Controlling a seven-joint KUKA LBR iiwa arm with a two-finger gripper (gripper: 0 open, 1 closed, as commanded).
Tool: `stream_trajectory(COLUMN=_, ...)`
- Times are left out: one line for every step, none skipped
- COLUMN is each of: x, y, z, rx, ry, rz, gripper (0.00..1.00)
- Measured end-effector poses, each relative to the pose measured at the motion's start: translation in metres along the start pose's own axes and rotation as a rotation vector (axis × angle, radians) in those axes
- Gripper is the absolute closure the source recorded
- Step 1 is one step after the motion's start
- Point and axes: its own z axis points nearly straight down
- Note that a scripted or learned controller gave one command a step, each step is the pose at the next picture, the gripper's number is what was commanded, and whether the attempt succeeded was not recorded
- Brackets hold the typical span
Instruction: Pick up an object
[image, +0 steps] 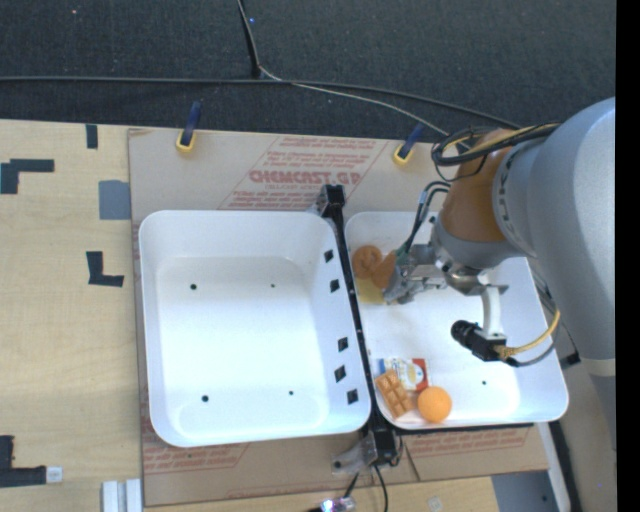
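Observation:
My gripper (398, 285) is down in the right bin (470, 365), at its upper left part, beside the divider. Right at its tip lie a brown roundish object (367, 262) and a yellowish object (370, 291); whether either one sits between the fingers is hidden by the wrist. Near the front of the same bin rest an orange ball (434, 404), a waffle-like orange piece (392, 394) and a small red and white packet (409, 371).
The left bin (240, 330) stands beside the right one, with a black divider (346, 310) between them. Both sit on a cardboard sheet (290, 175) held by yellow clamps. A black cable part (478, 340) hangs off the wrist over the right bin.

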Motion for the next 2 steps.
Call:
stream_trajectory(x=0.0, y=0.0, z=0.001, rx=0.0, ry=-0.001, rz=0.0, gripper=0.0)
stream_trajectory(x=-0.003, y=0.029, z=0.012, rx=0.002, ry=0.0, rz=0.0, gripper=0.0)
